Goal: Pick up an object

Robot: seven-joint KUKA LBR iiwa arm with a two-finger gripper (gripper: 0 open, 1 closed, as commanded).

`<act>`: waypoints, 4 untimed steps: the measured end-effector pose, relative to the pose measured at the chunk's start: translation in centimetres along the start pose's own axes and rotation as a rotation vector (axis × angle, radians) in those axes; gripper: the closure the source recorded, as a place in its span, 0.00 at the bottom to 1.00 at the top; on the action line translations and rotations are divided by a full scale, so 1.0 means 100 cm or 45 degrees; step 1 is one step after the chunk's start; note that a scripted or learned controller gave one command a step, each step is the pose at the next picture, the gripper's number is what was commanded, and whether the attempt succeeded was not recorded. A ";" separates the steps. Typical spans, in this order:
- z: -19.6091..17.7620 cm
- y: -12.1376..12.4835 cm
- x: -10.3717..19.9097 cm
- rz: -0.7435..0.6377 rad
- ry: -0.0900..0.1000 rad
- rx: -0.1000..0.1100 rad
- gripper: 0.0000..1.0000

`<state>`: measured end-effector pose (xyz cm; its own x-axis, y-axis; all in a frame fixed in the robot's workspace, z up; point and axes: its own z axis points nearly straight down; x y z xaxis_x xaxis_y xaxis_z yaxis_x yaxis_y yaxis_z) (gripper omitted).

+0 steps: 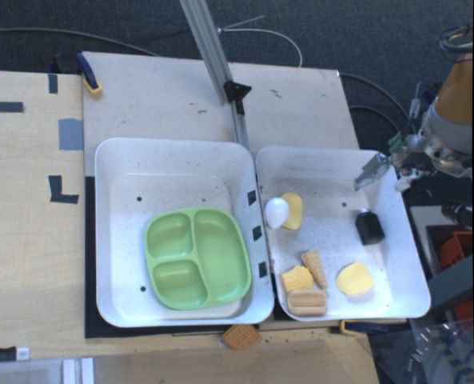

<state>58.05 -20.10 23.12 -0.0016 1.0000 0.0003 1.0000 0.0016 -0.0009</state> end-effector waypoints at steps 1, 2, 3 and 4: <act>0.000 0.000 0.000 0.000 0.000 0.000 0.00; 0.045 0.004 0.002 0.000 -0.001 0.005 0.00; 0.090 0.002 -0.001 0.001 0.000 0.007 0.00; 0.139 0.004 -0.002 0.000 -0.006 -0.008 0.00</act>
<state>58.43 -20.29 9.23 -0.0019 1.0000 -0.0045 1.0000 0.0019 0.0055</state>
